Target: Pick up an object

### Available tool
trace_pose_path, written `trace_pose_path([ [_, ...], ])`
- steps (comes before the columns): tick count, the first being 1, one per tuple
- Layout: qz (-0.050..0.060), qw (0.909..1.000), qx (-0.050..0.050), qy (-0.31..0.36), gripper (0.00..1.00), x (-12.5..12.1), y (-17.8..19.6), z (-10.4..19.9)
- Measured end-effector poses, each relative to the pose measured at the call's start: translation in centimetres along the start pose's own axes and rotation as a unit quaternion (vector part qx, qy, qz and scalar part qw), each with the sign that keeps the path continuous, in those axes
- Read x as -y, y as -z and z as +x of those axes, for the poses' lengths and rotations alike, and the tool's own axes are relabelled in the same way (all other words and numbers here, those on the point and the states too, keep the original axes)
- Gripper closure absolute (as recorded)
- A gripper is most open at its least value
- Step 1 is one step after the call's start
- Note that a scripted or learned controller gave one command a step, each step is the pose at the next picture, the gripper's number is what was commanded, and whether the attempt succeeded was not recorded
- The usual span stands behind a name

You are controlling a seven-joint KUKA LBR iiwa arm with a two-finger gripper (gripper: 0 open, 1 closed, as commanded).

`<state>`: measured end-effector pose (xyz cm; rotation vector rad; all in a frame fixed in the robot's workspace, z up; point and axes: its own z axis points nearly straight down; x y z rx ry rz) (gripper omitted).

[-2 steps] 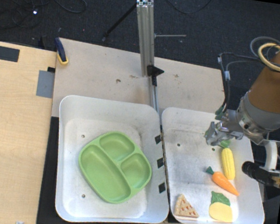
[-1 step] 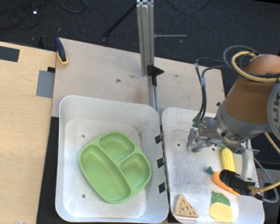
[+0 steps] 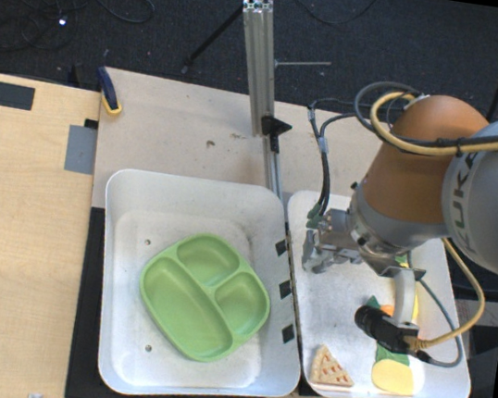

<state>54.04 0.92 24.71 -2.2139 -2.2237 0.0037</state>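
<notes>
My gripper (image 3: pixel 318 251) hangs over the left part of the right bin (image 3: pixel 444 388), below the grey arm's orange band. Nothing shows as held by it. Near the bin's front edge lies a tan triangular waffle-like wedge (image 3: pixel 332 369). To its right are a yellow rounded piece (image 3: pixel 394 379) and a green piece (image 3: pixel 389 359) just behind it. A pale yellow long item (image 3: pixel 404 296) lies right of the gripper, with a small orange bit (image 3: pixel 386 309) beside it. The arm hides part of the bin's back.
The left bin (image 3: pixel 124 220) holds a green divided plate (image 3: pixel 205 296). A metal post (image 3: pixel 262 69) rises behind the bins. The wall between the two bins carries small black clips (image 3: pixel 284 288).
</notes>
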Motion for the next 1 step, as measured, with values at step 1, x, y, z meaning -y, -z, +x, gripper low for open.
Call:
trace_pose_path([
  [1, 0.0, 1.0, -0.001, 0.001, 1.0, 1.28, 0.39, 5.39],
])
